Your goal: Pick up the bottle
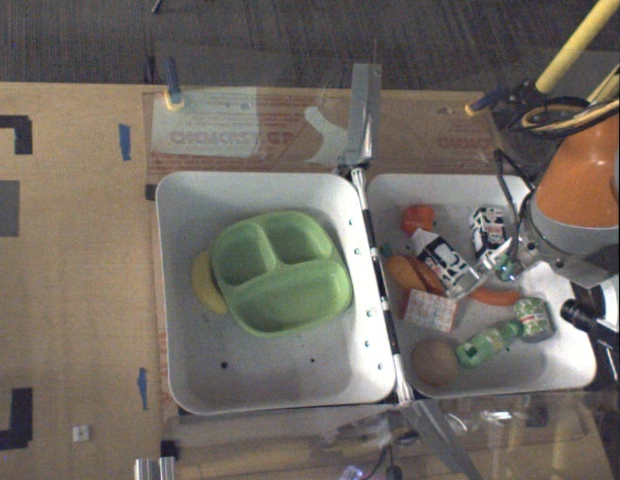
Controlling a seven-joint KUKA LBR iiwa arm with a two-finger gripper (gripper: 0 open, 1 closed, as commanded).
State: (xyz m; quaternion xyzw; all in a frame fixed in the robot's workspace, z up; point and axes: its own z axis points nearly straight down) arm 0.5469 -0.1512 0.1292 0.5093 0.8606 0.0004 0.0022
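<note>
A small green bottle point(493, 340) lies on its side near the front of the right bin point(570, 368), its labelled wider end pointing to the back right. My gripper point(500, 264) hangs over the middle of that bin, behind the bottle and apart from it. It is just above a thin orange carrot-like piece point(498, 295) and beside a black-and-white carton point(442, 259). Nothing can be seen held in it.
The right bin also holds a red tomato-like ball point(419, 217), a cow-patterned item point(487, 227), an orange piece point(403, 272), a pink-white packet point(430, 312) and a brown ball point(435, 361). In the left bin point(190, 368), a green divided plate point(280, 271) covers a yellow item point(203, 283).
</note>
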